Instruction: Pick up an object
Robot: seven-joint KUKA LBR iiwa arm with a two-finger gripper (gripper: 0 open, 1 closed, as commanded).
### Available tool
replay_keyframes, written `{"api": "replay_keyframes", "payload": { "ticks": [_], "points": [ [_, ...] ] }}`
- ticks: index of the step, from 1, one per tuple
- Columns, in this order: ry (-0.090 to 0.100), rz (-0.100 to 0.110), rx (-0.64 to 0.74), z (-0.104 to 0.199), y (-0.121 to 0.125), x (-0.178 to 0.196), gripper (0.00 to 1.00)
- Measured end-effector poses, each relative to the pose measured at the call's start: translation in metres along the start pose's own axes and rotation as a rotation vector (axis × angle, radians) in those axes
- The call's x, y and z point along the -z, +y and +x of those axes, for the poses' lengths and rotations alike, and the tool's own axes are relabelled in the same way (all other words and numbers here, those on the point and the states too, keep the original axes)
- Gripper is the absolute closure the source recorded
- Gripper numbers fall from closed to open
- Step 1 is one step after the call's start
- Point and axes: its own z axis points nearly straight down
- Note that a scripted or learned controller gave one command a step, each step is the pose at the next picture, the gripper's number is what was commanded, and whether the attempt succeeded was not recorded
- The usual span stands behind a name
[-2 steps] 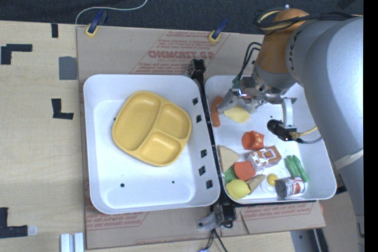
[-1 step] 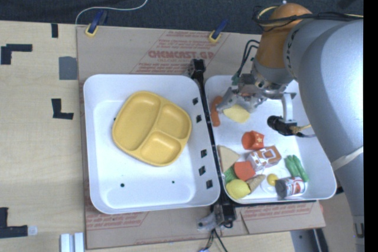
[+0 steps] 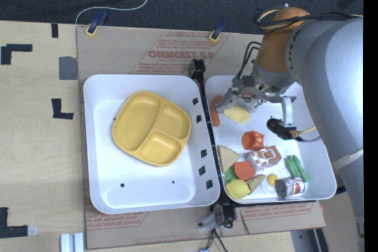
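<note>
Directly beneath the gripper (image 3: 243,98), low in the right bin (image 3: 322,157), sits a pale yellow toy food piece (image 3: 237,114) (whether it is clasped I cannot tell); nothing looks lifted yet, so raising remains

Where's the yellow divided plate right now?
The yellow divided plate lies in the left bin, toward its upper middle, apart from the toy food in the right bin.
</note>
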Motion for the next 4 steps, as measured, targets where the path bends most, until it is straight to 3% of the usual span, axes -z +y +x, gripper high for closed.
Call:
{"api": "replay_keyframes", "payload": {
  "ticks": [1, 3, 4],
  "points": [
    [0.003, 0.026, 0.006, 0.0004, 0.0090, -0.0013, 0.00],
    [0.002, 0.023, 0.004, 0.0013, 0.0090, -0.0013, 0.00],
    [0.000, 0.004, 0.000, 0.0018, 0.0028, -0.0006, 0.00]
  ]
}}
